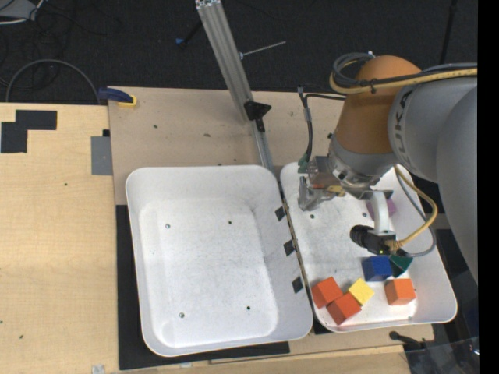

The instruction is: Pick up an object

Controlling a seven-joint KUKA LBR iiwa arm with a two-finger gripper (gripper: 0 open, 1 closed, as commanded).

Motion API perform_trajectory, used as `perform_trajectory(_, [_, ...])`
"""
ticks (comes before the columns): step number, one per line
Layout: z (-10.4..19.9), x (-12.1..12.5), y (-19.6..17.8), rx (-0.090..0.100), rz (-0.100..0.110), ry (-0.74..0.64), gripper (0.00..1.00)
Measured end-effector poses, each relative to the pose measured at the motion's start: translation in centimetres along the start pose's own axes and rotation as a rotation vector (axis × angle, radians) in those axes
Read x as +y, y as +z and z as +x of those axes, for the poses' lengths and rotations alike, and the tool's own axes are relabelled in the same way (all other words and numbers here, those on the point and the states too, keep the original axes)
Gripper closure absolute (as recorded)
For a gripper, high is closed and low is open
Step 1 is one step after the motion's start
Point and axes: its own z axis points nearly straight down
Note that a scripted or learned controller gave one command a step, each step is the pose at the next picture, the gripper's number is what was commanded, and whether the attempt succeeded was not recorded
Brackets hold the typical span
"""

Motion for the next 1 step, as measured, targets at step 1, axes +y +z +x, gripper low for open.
perform_trajectory(1, [6.62,-2.46,-0.2,0.005,-0.002,-0.01,1.0])
